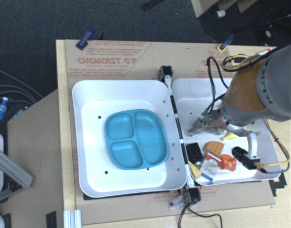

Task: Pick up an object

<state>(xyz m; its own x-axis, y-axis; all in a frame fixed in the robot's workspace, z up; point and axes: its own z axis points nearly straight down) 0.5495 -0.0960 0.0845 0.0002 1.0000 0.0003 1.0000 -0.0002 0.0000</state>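
Reaching stage: gripper (208, 122) low in the right bin (193, 91), just above the waffle (213, 148). Cannot tell its state. Nothing visibly held. Other items lying near the waffle: black block (194, 151), red toy (227, 163). Next: settle on one target, descend squarely, grasp.

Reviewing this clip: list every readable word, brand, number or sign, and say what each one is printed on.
"CHEMCAST G P": red print on the brown protective sheet covering the bench, above the left bin; the last letters are uncertain.
Smaller red lines around it, and a partial repeat near the right bin: too blurred to read.
Small packet in the right bin: print too small to read.
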